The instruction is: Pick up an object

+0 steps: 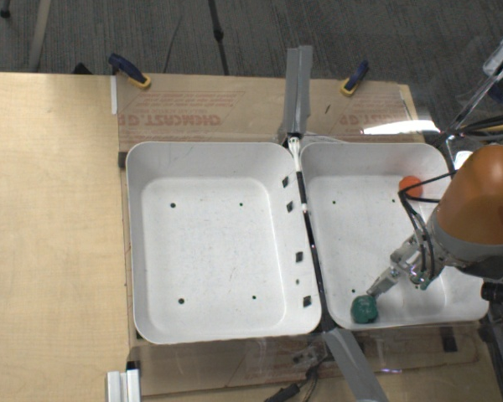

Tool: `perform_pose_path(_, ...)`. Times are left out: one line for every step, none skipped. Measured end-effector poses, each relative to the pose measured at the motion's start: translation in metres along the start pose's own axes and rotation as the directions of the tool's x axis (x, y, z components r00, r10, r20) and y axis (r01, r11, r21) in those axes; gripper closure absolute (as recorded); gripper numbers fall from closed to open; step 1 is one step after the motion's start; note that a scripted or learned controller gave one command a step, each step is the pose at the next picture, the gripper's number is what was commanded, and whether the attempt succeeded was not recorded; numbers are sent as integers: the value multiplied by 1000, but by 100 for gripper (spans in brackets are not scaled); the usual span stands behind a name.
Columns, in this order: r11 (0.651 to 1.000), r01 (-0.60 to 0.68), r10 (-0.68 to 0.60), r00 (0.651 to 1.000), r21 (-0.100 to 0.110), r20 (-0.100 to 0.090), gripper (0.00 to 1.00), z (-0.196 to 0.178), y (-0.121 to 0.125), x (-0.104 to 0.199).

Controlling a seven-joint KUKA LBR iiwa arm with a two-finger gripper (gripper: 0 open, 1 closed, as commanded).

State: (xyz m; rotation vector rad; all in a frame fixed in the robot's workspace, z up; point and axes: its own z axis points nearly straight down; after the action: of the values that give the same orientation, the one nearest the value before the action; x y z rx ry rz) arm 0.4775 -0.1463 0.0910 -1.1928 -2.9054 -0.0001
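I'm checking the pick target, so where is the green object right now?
The green object lies in the right bin, near its front edge toward the divider, just beside the gripper reaching in from the right.

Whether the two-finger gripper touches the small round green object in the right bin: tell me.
Cannot tell. In the camera view the gripper tip comes right down to the small round green object near the right white bin's front edge, but the slanted view shows neither contact nor gap plainly.

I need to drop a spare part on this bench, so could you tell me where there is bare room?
The left bin has its whole floor bare. In the right bin, the floor beside the divider is free; its near corner is crowded by the green object and the gripper, with an orange object behind the arm.
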Motion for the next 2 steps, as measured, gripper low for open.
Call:
perform_pose_path(909,-417,417,909,1,0,0,0,31,31)
perform_pose_path(966,-257,257,966,-1,3,0,-1,117,-88)
